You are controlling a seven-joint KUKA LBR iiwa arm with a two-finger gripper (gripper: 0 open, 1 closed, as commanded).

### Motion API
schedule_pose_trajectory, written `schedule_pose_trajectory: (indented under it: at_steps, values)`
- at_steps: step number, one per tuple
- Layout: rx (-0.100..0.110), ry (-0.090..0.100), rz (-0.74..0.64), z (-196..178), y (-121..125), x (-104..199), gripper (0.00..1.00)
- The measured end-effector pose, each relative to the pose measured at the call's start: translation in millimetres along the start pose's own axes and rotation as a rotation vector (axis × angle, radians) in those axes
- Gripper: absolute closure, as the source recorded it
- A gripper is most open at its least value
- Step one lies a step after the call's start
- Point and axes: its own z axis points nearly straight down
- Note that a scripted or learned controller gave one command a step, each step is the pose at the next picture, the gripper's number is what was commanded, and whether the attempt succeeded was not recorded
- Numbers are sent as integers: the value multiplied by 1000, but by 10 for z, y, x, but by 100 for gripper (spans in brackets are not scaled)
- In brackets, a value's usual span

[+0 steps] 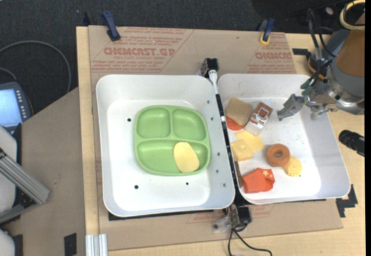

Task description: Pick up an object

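While I am hovering my tool [290, 109] over the upper right part of the right bin [324, 174], I am holding nothing that I can make out, and I cannot tell how wide it is standing. The candidates are lying clustered toward the left half of that bin: a tan block [238, 111] with a small brown packet [261, 117] just beside it, a yellow wedge [248, 146] below them, an orange ring [278, 155] touching a small yellow piece [294, 167], and a red piece [258, 180] near the lower edge. To do this well, I am judging that the ring or the packet is offering the cleanest approach, since each is lying on the open side of the cluster; coming straight down and centring over one item should avoid nudging neighbours. Bare white floor is lying to the right of the cluster, giving me room to descend. The divider between the bins is crowding the tan block and wedge, so I am favouring items away from it. In the left bin [116, 133], a green tray [153, 124] is carrying a pale yellow piece [186, 157].
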Motion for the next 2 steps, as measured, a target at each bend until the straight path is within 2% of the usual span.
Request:
schedule_pose_trajectory:
  at_steps: [1, 2]
  values:
    - [9, 3, 1, 1256, -210, 45, 0]
    - [-9, -13, 5, 1224, -538, 470, 0]
